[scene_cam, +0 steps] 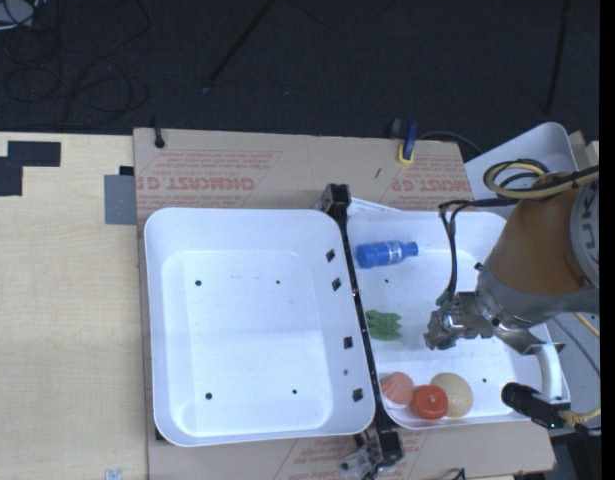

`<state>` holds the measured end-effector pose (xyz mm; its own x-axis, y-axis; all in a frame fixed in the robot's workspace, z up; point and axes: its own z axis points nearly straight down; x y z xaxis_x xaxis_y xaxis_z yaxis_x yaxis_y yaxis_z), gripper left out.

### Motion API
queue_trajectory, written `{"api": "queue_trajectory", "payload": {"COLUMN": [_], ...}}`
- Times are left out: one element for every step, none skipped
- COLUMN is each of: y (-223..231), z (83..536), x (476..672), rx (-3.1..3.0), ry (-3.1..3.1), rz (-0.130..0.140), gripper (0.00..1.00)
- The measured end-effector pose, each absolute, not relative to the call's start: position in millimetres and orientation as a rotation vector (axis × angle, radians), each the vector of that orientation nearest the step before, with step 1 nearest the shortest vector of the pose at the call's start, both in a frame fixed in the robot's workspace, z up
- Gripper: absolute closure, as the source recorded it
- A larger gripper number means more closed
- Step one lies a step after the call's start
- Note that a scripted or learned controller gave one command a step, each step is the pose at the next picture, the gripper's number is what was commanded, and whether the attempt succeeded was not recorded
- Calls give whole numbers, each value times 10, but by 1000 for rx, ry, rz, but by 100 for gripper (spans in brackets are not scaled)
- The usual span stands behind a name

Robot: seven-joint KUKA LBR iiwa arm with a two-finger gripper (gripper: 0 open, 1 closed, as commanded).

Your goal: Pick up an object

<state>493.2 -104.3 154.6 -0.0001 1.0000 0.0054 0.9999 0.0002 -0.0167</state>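
Note:
My gripper hangs low over the middle of the right bin, under the orange band of the arm. A green leafy toy lies just left of it, a short gap away. A blue bottle lies on its side toward the bin's far end. At the near end sit a pink round piece, a red tomato-like ball and a tan round piece. The fingers are too small and dark to read.
The left bin lies beside the right one, with a black clamped divider between them. Both bins rest on a cardboard sheet. Cables loop at the right behind the arm.

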Motion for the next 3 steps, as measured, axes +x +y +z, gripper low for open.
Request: {"api": "queue_trajectory", "payload": {"y": [-596, 194, 175], "z": [1886, 2812, 2669], "x": [5368, 5509, 4725], "rx": [-2215, -2213, -2220], "ry": [-2227, -2234, -2213], "rz": [-3, -12, 9], "gripper": [100, 100, 100]}}
